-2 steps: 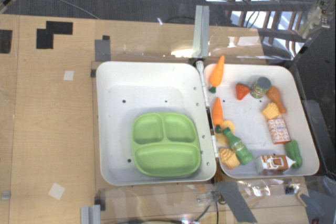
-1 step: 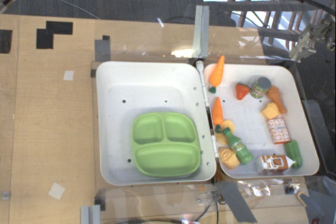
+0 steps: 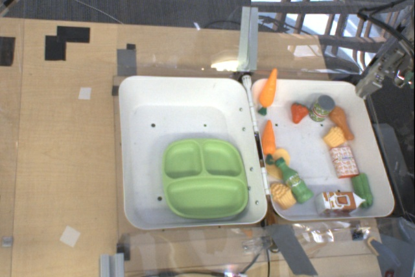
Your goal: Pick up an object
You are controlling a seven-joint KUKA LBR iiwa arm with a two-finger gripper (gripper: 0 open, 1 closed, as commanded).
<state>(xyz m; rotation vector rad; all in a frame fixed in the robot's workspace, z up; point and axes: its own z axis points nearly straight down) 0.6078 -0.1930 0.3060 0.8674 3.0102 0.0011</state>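
Looking down on a wooden worktop (image 3: 58, 159) with two shallow white bins. The left bin (image 3: 139, 100) holds a green divided plate (image 3: 205, 178). The right bin (image 3: 305, 159) holds toy food: two carrots, a red piece, a tin can (image 3: 320, 108), a green bottle (image 3: 293, 181), a small carton (image 3: 338, 202). The pincer (image 3: 379, 74) hangs above the right bin's far right corner, apart from everything; whether it is spread cannot be told. The can looks light, stiff and smooth, probably best taken across its round sides.
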